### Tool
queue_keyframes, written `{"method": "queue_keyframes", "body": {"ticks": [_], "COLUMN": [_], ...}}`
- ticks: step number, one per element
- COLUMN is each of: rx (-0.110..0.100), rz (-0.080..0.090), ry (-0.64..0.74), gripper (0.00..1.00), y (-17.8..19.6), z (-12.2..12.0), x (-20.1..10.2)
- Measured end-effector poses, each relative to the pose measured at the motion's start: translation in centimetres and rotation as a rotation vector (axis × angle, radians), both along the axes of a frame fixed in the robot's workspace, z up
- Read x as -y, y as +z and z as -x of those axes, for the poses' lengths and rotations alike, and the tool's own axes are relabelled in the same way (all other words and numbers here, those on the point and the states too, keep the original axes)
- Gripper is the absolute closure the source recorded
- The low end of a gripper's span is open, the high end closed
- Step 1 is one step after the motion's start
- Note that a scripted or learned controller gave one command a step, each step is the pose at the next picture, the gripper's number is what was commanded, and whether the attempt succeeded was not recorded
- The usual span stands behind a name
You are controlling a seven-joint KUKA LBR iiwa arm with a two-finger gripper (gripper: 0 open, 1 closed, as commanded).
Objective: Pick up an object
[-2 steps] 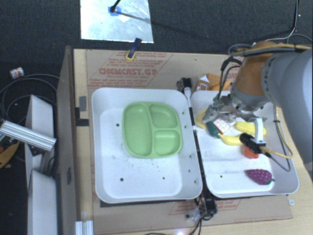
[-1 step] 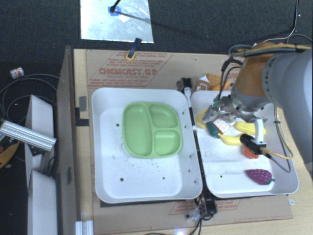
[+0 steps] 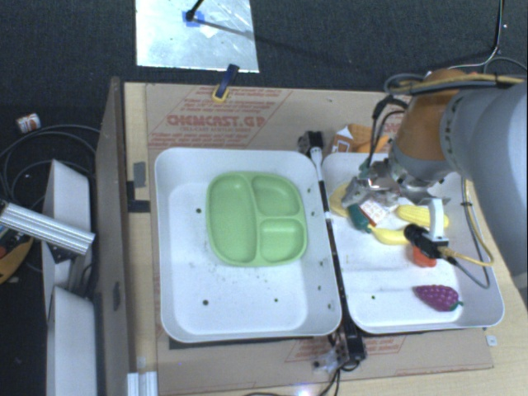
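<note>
Several small objects lie in the right bin (image 3: 487,308), the landmark for everything else. A purple grape bunch (image 3: 436,296) rests near its front corner, well apart from the others. Farther back sit a yellow banana-like piece (image 3: 394,235), a second yellow item (image 3: 423,216), a small red object (image 3: 424,258) and a teal-and-white item (image 3: 364,215), all clustered close together in the bin's middle and rear part. The gripper (image 3: 375,190) hangs over this cluster, near the bin's rear left area, just above the teal-and-white item; whether it is clenched, released or grasping anything cannot be told, as the wrist and cables cover its tip. The grey arm (image 3: 487,130) with its orange band (image 3: 422,122) extends over the bin's rear right side. An orange-and-white packet (image 3: 346,141) lies just behind the bin's back rim. To the left of the right bin, touching it along the shared edge, is the left bin (image 3: 186,304), holding a green divided plate (image 3: 255,219) in its middle. Both bins sit on a cardboard sheet (image 3: 214,118) that extends behind them.
</note>
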State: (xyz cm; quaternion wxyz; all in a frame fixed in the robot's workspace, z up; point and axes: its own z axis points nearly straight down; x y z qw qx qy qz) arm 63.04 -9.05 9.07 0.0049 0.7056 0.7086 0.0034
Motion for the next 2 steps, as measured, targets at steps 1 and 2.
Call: {"method": "queue_keyframes", "body": {"ticks": [1,2], "rx": [-0.003,-0.008], "rz": [0.001,-0.002], "ry": [-0.007,-0.002], "gripper": [0.0,1.0], "y": [-0.22,0.45], "z": [6.61,6.58], "x": [2.95,2.64]}}
